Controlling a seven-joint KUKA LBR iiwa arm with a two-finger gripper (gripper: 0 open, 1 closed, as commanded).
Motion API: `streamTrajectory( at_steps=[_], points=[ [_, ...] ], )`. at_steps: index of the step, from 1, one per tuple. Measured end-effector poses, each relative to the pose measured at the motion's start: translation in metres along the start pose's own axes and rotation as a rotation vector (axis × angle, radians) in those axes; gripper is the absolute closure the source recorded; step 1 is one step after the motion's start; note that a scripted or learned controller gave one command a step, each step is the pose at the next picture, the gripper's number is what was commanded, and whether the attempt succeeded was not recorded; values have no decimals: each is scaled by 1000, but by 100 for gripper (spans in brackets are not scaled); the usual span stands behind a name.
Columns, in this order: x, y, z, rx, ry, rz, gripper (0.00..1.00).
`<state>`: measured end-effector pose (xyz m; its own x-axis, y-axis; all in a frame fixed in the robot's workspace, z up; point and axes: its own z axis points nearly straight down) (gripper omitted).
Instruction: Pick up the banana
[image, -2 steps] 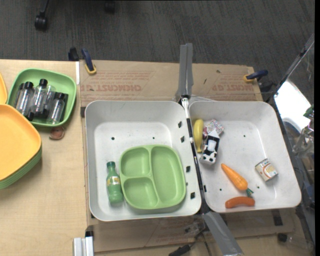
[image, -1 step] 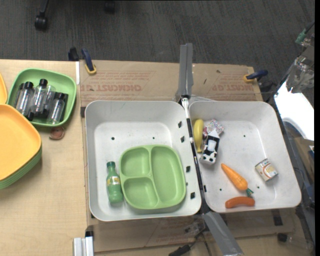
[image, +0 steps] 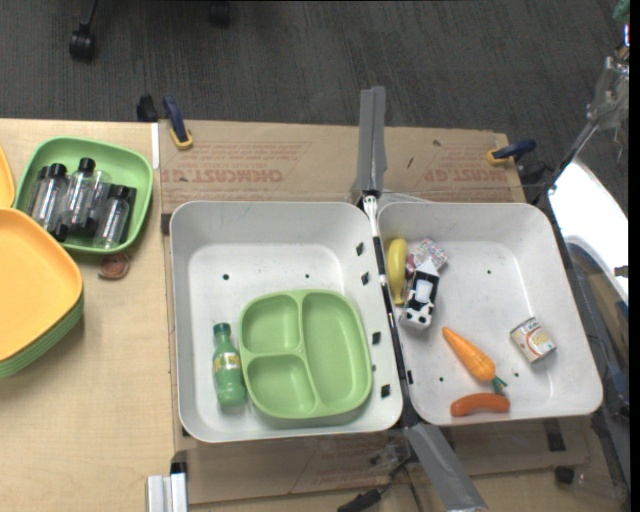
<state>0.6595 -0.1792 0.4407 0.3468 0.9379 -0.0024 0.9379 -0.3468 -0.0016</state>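
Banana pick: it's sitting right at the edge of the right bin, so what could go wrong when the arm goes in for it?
1. The banana lies along the right bin's left wall, so a finger may strike the wall instead of getting around it.
2. A cow toy and a crinkled packet crowd its other side; the grasp could catch or nudge them instead.
3. The banana's curved skin may slip from a partial grip.

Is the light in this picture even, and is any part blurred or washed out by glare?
In the camera view the light is soft and fairly even: the banana and the carrot look sharp, with faint shadows; the white bins are bright but not washed out; at the right edge a white shape is overexposed and blurred.
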Motion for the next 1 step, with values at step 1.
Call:
streamTrajectory(
  at_steps=[1],
  points=[
    [47, -65, 154, 3, 0, 147, 100]
  ],
)
